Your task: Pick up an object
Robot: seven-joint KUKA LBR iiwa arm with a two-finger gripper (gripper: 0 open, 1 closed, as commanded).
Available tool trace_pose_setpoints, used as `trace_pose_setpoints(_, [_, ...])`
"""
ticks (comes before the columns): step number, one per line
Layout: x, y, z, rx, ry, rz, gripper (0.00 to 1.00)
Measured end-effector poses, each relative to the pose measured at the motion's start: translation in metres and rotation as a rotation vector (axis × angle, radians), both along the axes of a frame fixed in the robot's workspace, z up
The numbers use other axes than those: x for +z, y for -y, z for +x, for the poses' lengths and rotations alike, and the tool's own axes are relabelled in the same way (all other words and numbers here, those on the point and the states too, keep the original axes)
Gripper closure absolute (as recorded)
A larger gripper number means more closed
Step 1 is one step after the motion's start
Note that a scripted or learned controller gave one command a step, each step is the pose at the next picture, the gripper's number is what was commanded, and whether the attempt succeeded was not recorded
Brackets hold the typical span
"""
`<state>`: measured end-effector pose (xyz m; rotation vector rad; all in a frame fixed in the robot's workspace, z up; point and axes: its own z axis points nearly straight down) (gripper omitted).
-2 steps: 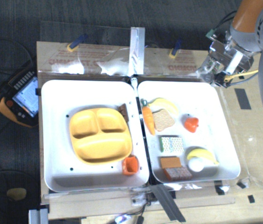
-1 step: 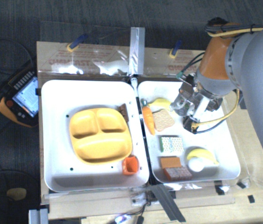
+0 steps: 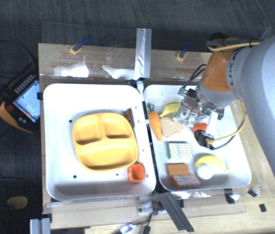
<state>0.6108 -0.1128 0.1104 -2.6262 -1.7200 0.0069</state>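
Both bins (image 3: pixel 54 179) are white. In the left one, a yellow divided tray (image 3: pixel 106 140) has a small orange cup (image 3: pixel 136 172) at its five o'clock. The right bin holds an orange carrot (image 3: pixel 154 125), a tan bread slice (image 3: pixel 170 127), a green-and-white dotted sponge (image 3: pixel 179 151), and a brown block (image 3: pixel 178 169).

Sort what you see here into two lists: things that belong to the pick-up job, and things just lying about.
Job:
gripper, low in the right bin
carrot
slice of bread
banana
green sponge
brown blocks

Lying about:
yellow divided tray
orange cup
handheld pendant beside the bench
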Motion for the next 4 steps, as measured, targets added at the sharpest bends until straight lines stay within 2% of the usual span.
trace_pose_setpoints(1, [-0.021,0.001,0.016,-0.300,-0.004,0.001,1.00])
trace_pose_setpoints(2, [0.057,0.015,-0.007,-0.205,0.002,-0.001,1.00])
trace_pose_setpoints(3, [0.022,0.057,-0.054,0.159,0.001,0.002,1.00])
trace_pose_setpoints(4, [0.189,0.021,-0.008,0.213,0.003,0.000,1.00])
